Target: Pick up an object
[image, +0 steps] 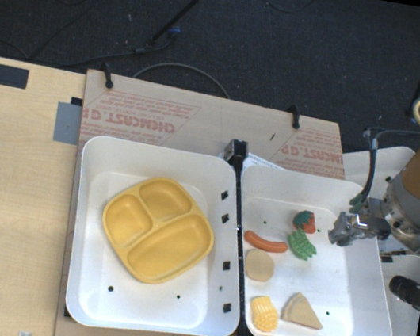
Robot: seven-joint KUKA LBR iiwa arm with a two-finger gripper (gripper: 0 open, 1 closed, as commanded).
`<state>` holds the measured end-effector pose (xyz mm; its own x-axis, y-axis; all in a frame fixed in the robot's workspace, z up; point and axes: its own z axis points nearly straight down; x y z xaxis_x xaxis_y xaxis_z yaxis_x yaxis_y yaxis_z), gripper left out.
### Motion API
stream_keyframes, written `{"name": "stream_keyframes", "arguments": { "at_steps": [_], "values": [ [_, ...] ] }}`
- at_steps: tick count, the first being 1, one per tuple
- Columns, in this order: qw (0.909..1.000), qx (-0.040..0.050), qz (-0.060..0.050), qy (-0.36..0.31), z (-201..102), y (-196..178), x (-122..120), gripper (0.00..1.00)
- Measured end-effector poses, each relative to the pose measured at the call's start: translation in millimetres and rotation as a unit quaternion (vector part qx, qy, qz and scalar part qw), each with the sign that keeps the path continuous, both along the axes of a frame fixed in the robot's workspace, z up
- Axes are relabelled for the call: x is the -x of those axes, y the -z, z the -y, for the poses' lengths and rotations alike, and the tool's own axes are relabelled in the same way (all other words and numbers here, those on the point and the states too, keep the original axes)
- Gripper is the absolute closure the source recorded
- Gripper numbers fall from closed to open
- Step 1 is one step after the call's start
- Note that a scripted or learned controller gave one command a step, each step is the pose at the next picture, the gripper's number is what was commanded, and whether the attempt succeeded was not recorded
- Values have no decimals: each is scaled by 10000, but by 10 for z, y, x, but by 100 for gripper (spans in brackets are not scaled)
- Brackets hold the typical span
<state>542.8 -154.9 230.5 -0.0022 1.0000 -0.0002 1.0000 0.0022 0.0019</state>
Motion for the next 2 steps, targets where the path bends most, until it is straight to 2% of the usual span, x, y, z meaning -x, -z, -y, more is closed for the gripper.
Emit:
{"name": "stream_keyframes", "arguments": {
  "at_steps": [2],
  "values": [
    [10000, -11, -34, -10, -1168, 161, 118, 100]
  ]
}}
